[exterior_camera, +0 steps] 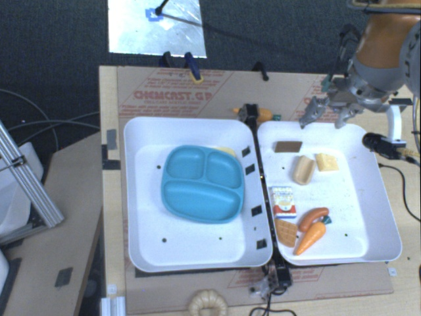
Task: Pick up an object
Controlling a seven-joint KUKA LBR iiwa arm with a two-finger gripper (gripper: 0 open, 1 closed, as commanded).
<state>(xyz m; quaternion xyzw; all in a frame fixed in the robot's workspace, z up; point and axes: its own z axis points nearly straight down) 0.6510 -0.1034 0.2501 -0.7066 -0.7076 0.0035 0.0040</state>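
Above right bin's (378, 196) far edge: jaws (327, 115) spread apart, holding nothing. Inside bin: carrot (309, 237), sausage (312, 217), bread roll (302, 170), cheese (326, 162), small carton (283, 201). Left bin (145, 176): blue divided plate (202, 183).

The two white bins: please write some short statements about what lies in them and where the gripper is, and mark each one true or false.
1. The blue divided plate lies in the left bin. True.
2. The carrot lies in the left bin. False: it is in the right bin, beside the sausage.
3. The gripper is above the right bin's far edge, its fingers spread with nothing between them. True.
4. The brown flat piece rests on the blue plate. False: it lies on the right bin's floor.
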